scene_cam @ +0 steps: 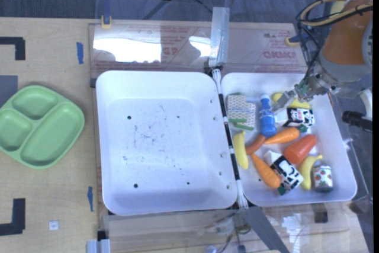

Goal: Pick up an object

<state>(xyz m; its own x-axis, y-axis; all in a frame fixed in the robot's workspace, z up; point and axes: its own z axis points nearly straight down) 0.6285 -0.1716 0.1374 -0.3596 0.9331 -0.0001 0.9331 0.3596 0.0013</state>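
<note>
The right bin (pixel 346 145) holds a heap of toy items. Among them are a blue bottle (pixel 267 118), an orange carrot (pixel 282 136), a yellow banana (pixel 239 150), a patterned box (pixel 240 107), a red-orange pepper (pixel 301 146) and a black-and-white block (pixel 299 117). My gripper (pixel 291 98) hangs over the back of this bin, above the black-and-white block and just right of the blue bottle's cap. I see nothing lifted out of the heap. The arm's orange band (pixel 346 38) is at the upper right.
The left bin (pixel 118 145) lies beside the right one, with a raised divider (pixel 228 127) between them. A green divided plate (pixel 38 125) rests on the bench at far left. Clear plastic walls (pixel 219 32) stand behind both bins. More toys (pixel 288 173) crowd the right bin's front.
</note>
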